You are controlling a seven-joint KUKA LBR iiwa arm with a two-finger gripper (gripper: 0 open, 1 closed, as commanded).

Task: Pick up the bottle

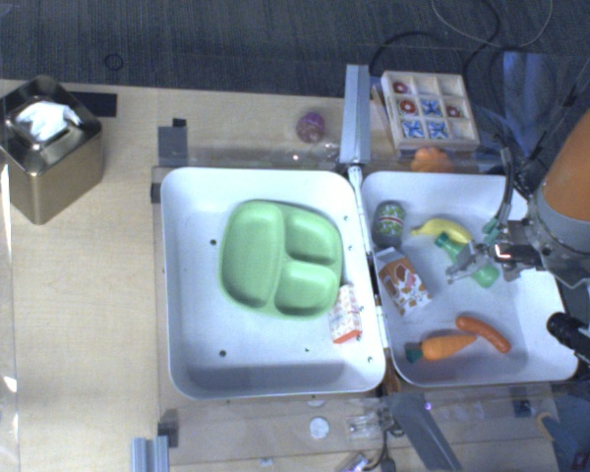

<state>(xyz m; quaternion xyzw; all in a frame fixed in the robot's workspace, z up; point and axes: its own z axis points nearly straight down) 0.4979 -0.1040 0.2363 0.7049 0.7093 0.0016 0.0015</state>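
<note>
Near edge: pale wooden bench, some small clear hardware lying along its front. Two white bins side by side. Left bin: one green divided plate, one small red-and-white packet at its right wall. Right bin: one carrot, one sausage, one small carton, one banana, one can, one green bottle lying mid-bin beside the banana. Gripper sits right over the bottle (fingers blur into it; cannot tell whether apart or closed). Farther back: one tissue box at left, one purple ball, one tic-tac-toe board. Beyond, dark carpet with a cable.
</note>
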